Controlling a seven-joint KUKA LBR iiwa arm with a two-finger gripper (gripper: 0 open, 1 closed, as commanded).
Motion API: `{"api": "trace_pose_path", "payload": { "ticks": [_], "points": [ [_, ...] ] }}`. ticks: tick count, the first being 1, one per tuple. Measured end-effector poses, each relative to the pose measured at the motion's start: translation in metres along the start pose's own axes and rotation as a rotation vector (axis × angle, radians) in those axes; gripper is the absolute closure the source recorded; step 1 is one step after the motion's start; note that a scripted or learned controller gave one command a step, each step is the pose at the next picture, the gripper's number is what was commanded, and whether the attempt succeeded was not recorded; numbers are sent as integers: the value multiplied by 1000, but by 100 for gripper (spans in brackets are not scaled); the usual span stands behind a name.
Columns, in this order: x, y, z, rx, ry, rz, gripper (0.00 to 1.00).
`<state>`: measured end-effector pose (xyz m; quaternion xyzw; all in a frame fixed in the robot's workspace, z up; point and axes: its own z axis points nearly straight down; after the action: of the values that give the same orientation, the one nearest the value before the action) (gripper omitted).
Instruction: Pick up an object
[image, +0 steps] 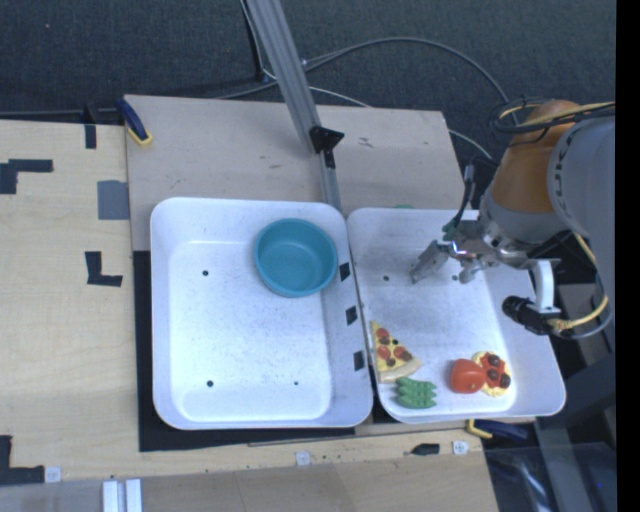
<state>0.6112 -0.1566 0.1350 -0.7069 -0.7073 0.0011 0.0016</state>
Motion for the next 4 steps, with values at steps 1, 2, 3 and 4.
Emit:
{"api": "trace_pose_path", "payload": {
  "ticks": [1,2,3,4],
  "points": [
    [0,0,48,-2,-1,0,0],
    [0,1,35,-6,-2,0,100],
    [-1,-6,-24,-7,-1,0,100],
    [2,-3,-67,-7,-1,0,100]
  ]
}}
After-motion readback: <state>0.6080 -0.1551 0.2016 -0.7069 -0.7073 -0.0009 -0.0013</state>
